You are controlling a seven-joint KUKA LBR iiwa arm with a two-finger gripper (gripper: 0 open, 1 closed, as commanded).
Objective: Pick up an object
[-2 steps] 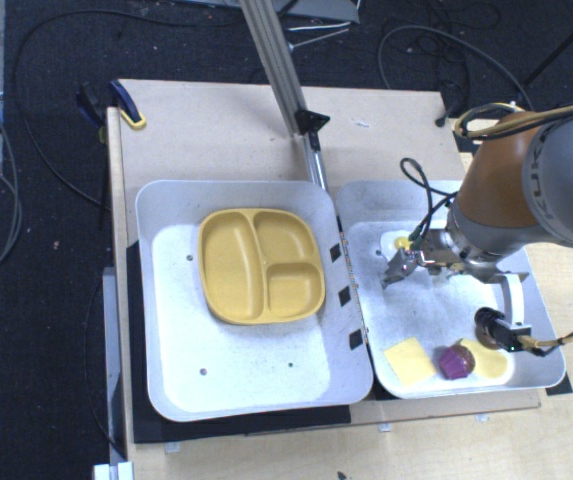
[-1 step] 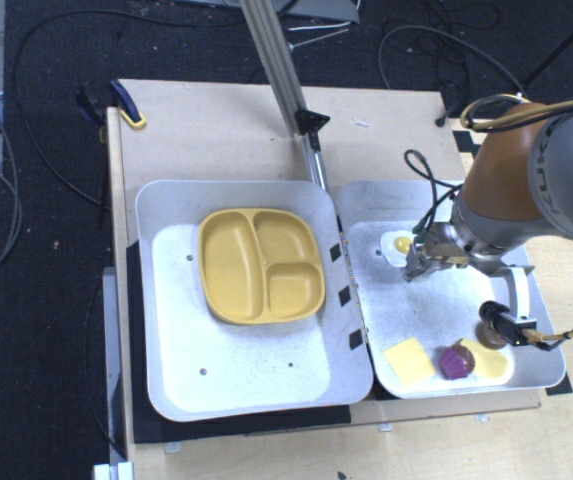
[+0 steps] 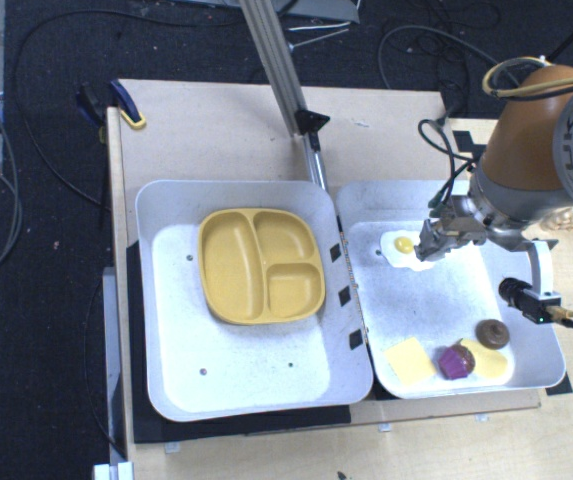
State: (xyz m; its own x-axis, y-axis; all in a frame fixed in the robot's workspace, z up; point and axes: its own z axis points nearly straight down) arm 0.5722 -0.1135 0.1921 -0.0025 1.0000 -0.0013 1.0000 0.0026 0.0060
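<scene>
White right bin [image 3: 526, 368], camera view: our gripper [image 3: 434, 248] sits low over the fried egg [image 3: 401, 249] at the bin's far-left corner, in what we judge the reach-and-grasp step; whether it holds anything we cannot tell. Next we judge it must close on the egg's edge and lift straight. Also listed: yellow slice [image 3: 409, 360], purple piece [image 3: 455, 361] and brown disc [image 3: 492, 334] along the near wall; yellow tray [image 3: 262, 266] in the left bin [image 3: 166, 368]; pale bench [image 3: 206, 128], cables on dark floor.
</scene>
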